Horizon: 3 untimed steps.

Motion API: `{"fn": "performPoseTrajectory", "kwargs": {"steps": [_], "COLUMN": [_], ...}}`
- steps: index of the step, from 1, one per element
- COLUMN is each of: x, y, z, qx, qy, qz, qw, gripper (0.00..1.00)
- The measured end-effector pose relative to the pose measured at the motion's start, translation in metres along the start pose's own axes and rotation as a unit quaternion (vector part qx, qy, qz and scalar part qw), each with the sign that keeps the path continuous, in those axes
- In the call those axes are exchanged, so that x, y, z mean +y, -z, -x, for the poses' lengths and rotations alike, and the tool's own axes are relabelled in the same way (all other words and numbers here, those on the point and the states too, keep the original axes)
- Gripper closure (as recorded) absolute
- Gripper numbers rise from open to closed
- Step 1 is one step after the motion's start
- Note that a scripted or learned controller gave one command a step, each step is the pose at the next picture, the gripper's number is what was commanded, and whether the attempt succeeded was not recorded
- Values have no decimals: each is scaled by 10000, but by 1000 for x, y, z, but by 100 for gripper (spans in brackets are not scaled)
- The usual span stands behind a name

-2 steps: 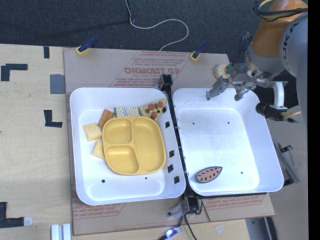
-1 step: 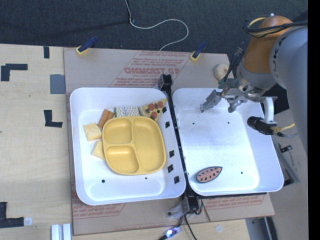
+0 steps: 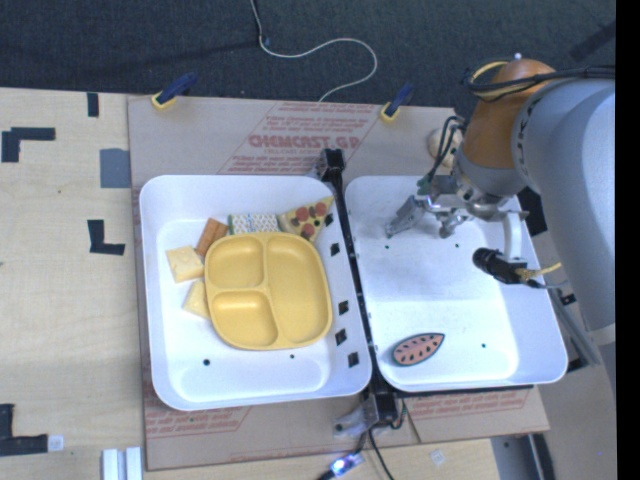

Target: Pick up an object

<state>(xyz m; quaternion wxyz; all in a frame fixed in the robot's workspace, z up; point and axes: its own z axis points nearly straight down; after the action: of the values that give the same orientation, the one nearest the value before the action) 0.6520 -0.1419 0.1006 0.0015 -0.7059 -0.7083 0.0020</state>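
My gripper [image 3: 423,226] hangs over the far part of the right bin [image 3: 520,353], with its two fingers [image 3: 399,220] spread open and nothing between them. A flat oval orange-red object with dark spots [image 3: 417,348] lies near the front edge of the same bin, well apart from the gripper and toward the viewer. In the left bin [image 3: 160,338] a yellow divided plate [image 3: 268,290] lies flat. Behind it are a pizza-slice piece [image 3: 308,218], an orange block [image 3: 210,236] and a pale cracker-like square [image 3: 184,263].
A raised divider [image 3: 345,258] with black clips separates the two bins. The arm's grey body and orange band [image 3: 500,118] fill the upper right. A white cable [image 3: 320,53] lies beyond the cardboard sheet, and blue clamps [image 3: 175,88] hold its far corners.
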Motion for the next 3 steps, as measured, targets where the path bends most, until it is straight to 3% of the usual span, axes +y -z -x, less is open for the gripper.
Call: {"fn": "performPoseTrajectory", "kwargs": {"steps": [1, 2, 3], "x": [0, 1, 0], "y": [-17, -6, 37], "z": [-2, -2, -1], "qx": [-3, -7, 3], "qy": [2, 10, -10], "qz": [12, 20, 38], "qw": [10000, 10000, 10000], "gripper": [0, 100, 100]}}
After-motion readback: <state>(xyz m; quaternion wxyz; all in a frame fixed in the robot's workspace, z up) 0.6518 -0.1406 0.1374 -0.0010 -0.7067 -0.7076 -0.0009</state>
